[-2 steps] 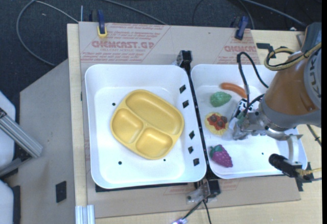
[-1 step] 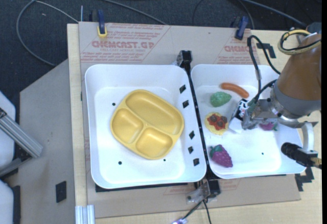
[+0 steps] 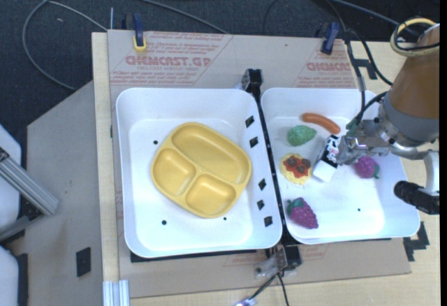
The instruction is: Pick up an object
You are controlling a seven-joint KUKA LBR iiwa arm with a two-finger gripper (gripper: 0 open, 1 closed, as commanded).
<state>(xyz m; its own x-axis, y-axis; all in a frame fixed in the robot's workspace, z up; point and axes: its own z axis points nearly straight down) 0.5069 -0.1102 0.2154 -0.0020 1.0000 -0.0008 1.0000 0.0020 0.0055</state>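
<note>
1. Two shallow white plastic bins sit side by side on a brown board: the left bin (image 3: 133, 179) and the right bin (image 3: 349, 224), split by a black divider strip (image 3: 262, 158).
2. Left bin contents: one yellow plastic plate with three compartments (image 3: 201, 169), lying flat near the middle.
3. Right bin contents, rear part: an orange toy sausage (image 3: 320, 121) near the back wall, with a green leafy toy vegetable (image 3: 301, 135) just in front of it and to its left.
4. Right bin, middle: a small round yellow toy pizza with red topping (image 3: 296, 167), and just beside it on the right a small black-and-white block-shaped object (image 3: 327, 159), standing tilted.
5. Right bin, front: a purple toy grape bunch with a green stem (image 3: 302, 212), well apart from the gripper.
6. Right bin, right side: a second purple rounded toy fruit (image 3: 365, 168), partly covered by the tool.
7. Grey arm with orange band enters from the right; its gripper (image 3: 347, 149) is low in the right bin, between the black-and-white object and the purple rounded fruit.
8. Jaw state: cannot be determined, since the tips are blurred against the objects. No item is seen clearly lifted or clamped.
</note>
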